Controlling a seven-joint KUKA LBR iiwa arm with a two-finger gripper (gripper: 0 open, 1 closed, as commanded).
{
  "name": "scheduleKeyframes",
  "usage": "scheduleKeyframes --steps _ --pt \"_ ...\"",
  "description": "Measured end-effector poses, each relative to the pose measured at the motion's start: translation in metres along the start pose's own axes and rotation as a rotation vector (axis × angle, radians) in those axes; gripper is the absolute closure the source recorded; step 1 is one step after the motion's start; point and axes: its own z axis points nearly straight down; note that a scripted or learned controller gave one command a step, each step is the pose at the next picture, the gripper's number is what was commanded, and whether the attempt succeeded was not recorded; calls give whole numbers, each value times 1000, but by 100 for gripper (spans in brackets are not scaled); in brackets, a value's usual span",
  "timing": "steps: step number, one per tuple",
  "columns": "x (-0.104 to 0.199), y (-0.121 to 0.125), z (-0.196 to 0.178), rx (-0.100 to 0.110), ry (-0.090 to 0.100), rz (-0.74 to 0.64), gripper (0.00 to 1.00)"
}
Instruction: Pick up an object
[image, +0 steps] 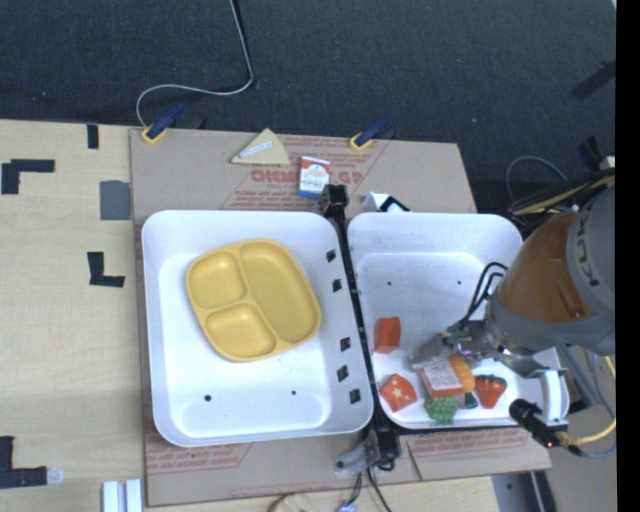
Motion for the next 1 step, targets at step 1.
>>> scheduleKeyframes --steps 1 --pt "-1 0 -9 -1 -2 1 100"
